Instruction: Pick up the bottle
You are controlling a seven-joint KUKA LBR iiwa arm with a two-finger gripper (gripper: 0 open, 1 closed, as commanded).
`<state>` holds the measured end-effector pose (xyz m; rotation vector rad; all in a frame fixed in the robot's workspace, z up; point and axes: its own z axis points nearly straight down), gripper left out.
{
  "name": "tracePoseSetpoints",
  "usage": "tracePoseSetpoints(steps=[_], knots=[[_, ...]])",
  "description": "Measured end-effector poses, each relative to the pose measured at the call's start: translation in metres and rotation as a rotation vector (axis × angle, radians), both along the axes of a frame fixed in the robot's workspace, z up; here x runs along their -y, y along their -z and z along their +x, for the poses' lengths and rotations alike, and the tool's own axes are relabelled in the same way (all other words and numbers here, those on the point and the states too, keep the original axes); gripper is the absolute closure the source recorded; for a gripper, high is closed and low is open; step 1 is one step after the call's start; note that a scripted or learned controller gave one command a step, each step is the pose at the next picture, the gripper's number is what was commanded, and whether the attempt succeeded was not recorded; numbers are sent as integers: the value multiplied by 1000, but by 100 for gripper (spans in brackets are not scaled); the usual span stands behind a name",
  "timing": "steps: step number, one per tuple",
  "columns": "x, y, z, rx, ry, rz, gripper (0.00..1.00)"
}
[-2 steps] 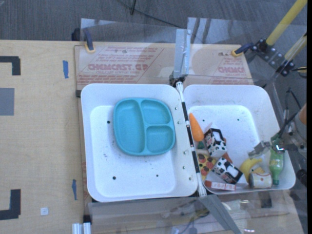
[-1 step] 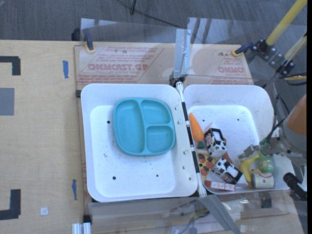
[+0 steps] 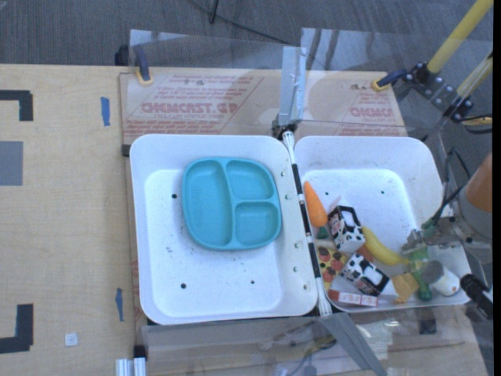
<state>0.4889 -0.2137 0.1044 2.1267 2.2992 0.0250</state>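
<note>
The gripper [image 3: 420, 245] hangs low over the right bin's [image 3: 368, 151] front right part, at the end of the arm that enters from the right edge. Just below it, in the bin's front right corner, lies what looks like the small bottle [image 3: 436, 279], grey and white with a green part, partly hidden among other items. The gripper is above and slightly left of the bottle, close to a yellow banana [image 3: 380, 248]. I see nothing held by the gripper.
The right bin also holds an orange carrot [image 3: 315, 204], two black-and-white cow-patterned toys [image 3: 345, 229], a tan piece [image 3: 405, 286] and a flat red-and-white packet [image 3: 353, 297]. In the left bin [image 3: 156, 272] lies a teal divided plate [image 3: 232, 203].
</note>
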Motion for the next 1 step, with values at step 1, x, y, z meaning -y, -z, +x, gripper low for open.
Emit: tracePoseSetpoints(steps=[1], knots=[[-55,-81,16,-16,-108,-7,100]])
